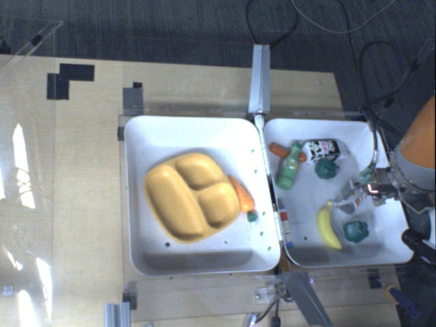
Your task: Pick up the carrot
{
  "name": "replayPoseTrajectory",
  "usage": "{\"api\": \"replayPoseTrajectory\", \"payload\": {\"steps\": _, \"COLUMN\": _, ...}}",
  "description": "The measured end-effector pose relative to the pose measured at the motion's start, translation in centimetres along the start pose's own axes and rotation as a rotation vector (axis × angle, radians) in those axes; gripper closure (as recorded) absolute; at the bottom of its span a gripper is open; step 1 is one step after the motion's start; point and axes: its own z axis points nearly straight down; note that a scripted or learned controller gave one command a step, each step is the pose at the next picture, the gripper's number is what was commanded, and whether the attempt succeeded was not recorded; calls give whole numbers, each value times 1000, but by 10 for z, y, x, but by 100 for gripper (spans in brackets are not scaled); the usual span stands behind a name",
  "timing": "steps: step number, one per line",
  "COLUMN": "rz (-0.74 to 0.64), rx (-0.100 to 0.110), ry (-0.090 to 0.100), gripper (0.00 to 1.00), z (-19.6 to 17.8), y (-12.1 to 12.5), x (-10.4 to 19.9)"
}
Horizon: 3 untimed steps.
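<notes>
This is looking like a robotics lab rather than anyone's home. A pale wooden tabletop (82,203) is carrying two shallow white bins (136,251), which are sitting side by side and held by metal brackets (261,80). Black cables (327,12) are trailing loose over dark carpet (136,5) behind it. Black tape marks (68,77) are sticking to the wood (calibration marks, perhaps). The fruit and vegetables lying in the bins are looking like plastic toys, and a grey-and-orange robot arm (417,155) is leaning in from the right.
</notes>
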Motion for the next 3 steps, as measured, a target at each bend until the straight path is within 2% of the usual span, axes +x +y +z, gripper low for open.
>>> {"api": "replayPoseTrajectory", "payload": {"steps": 1, "rz": -131, "rx": -4, "ry": 1, "gripper": 0, "z": -46, "y": 56, "x": 79}}
{"api": "replayPoseTrajectory", "payload": {"steps": 2, "rz": -587, "rx": -3, "ry": 0, "gripper": 0, "z": 5, "y": 74, "x": 102}}
{"api": "replayPoseTrajectory", "payload": {"steps": 3, "rz": -588, "rx": -11, "ry": -2, "gripper": 100, "z": -7, "y": 76, "x": 103}}
